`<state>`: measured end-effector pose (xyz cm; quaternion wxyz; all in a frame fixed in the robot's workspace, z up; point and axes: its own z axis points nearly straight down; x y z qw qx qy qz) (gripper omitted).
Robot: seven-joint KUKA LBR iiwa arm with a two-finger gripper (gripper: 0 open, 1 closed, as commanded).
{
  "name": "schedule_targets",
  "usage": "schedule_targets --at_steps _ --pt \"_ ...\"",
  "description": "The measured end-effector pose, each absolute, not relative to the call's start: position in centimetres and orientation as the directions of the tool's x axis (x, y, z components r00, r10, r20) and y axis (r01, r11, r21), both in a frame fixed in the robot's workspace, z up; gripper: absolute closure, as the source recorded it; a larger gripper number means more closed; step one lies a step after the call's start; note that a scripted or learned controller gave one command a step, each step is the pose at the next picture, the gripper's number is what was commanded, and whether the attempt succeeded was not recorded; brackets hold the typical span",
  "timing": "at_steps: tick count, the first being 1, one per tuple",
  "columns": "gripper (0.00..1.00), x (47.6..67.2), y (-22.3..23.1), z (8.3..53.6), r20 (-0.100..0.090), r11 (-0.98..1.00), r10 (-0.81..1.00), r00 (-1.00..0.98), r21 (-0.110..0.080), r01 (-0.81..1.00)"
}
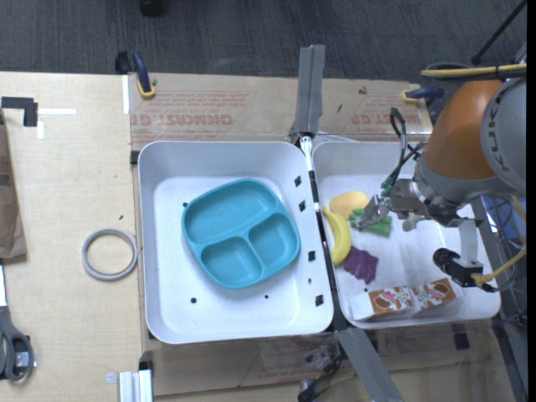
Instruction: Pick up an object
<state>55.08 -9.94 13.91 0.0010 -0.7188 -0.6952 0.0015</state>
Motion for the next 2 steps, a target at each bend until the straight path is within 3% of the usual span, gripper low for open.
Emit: schedule_targets --at_steps 1,2 --pt "1.0 55.07 -10.05 14.76 -0.001 -0.037 0.999 0.037 -0.005 0.999" --pt "0.0 55.07 -10.05 14.76 -0.001 -0.037 0.999 0.037 -0.006 0.999"
